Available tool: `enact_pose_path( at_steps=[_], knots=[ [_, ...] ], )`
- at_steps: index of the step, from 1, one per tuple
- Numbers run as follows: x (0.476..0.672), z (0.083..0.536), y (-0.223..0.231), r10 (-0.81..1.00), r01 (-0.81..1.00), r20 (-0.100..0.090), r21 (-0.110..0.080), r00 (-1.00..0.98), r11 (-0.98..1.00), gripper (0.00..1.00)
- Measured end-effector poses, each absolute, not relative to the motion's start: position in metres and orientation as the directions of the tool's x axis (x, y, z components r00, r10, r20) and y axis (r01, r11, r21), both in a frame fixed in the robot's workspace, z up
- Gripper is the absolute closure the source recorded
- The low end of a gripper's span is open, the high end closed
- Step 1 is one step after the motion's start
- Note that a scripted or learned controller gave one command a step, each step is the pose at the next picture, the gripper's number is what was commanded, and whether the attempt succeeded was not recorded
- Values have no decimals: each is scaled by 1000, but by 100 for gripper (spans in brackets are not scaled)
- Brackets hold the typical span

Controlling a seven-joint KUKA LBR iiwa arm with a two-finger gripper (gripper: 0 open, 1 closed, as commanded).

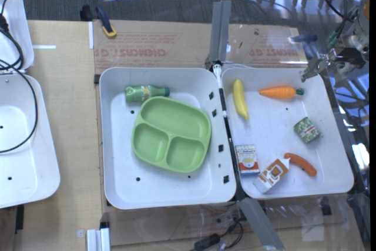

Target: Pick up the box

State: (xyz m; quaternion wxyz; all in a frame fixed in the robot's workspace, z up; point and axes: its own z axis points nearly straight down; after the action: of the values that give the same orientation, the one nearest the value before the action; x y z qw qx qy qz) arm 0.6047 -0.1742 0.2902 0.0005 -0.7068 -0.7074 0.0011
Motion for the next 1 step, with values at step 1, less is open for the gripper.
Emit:
enact_pose_path(
  at_steps=[1],
  knots=[
    [599, 149, -124, 1000, 1000, 0, -4, -2, 2, 0]
  ],
)
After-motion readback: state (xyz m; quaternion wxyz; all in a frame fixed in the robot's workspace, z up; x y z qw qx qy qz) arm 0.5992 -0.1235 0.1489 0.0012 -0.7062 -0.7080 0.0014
